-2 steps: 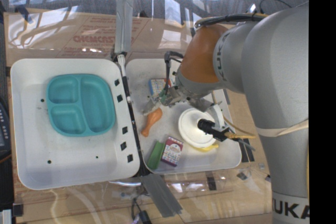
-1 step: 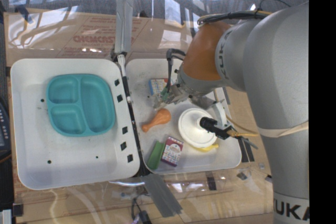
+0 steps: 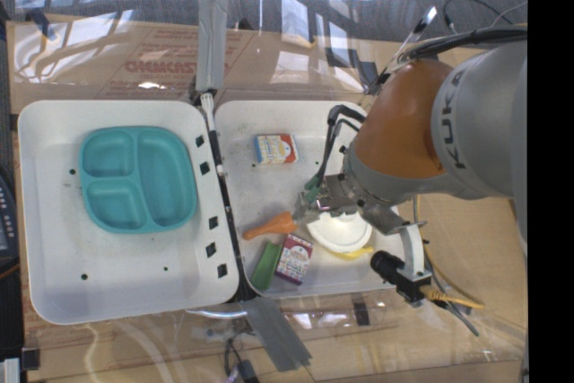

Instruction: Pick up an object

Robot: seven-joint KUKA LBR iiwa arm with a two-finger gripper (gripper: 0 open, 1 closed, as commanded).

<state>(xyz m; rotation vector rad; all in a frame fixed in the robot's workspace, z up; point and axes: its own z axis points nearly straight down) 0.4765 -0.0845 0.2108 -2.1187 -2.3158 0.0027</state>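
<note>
I see the gripper (image 3: 309,204) low in the right bin (image 3: 269,117); its opening I cannot tell. Orange carrot (image 3: 267,228) just left of it, possibly touching. Small carton (image 3: 293,258) just below, white-and-yellow object (image 3: 345,236) right, snack box (image 3: 274,148) above.

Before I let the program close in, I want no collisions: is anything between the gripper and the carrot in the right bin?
Nothing visible. The gripper hangs right beside the carrot, at its thicker end. The small carton and green item lie just below it, off the path.
</note>
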